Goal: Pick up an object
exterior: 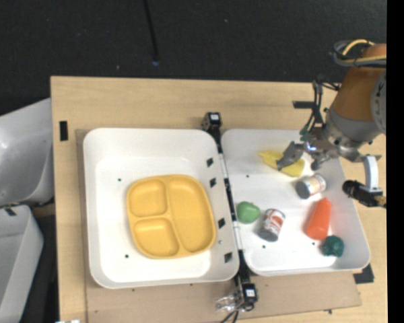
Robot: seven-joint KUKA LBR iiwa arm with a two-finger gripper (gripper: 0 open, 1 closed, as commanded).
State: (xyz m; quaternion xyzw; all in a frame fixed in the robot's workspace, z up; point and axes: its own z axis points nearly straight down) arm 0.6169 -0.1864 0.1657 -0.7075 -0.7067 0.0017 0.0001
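Bench: 2 shallow white bins side by side; left bin (101,180) carries a yellow divided tray (170,215) and no loose items, so it reads as the drop side.
Right bin (252,147): holds all the loose pieces, so any pick has to come from here.
Arm: reaches in from the right, orange band above the wrist, wrist tipped down over the bin's far right part.
Gripper (297,155): low over the yellow object (283,161), dark fingers angled at its upper edge; open, closed or gripping cannot be told at this size.
Likely target: the yellow object, lying flat near the bin's far wall, apart from the rest; judged the easiest reach since nothing crowds it.
Grey-white cylinder (310,186): just beside the yellow object on the near side, on its side; could get nudged by a finger.
Orange carrot-shaped piece (318,219): lying near the right wall.
Dark green item (333,245): close to the carrot's near end.
Red-and-white can (272,223): tipped over, mid-bin.
Green lump (248,212): close by the divider between bins.
Task status: judged not yet done; nothing seen lifted clear of the bin floor.
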